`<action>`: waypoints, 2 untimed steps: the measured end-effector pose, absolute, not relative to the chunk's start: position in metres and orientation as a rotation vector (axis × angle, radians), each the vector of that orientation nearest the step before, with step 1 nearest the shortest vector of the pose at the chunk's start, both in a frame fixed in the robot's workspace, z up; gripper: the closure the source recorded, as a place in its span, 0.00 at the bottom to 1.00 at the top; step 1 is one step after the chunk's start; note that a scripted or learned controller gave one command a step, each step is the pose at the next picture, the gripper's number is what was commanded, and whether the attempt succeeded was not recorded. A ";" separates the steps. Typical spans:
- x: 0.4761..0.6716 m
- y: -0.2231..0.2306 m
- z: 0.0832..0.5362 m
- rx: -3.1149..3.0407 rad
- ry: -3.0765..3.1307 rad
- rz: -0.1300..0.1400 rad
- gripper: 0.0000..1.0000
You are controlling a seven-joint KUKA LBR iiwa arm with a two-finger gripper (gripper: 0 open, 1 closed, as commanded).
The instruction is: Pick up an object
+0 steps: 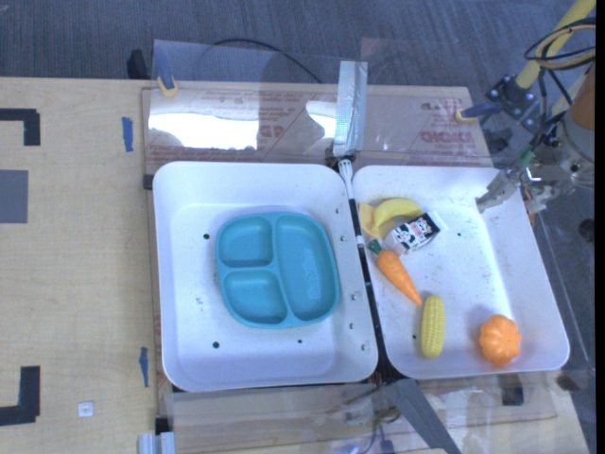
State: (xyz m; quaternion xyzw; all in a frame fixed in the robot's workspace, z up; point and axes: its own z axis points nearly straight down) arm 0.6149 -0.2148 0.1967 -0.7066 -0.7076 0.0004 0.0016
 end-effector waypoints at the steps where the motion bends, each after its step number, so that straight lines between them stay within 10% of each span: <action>1: 0.479 -0.181 0.166 -2.023 -2.399 0.002 0.00; 2: 0.632 -0.156 0.089 -1.890 -2.515 -0.002 0.00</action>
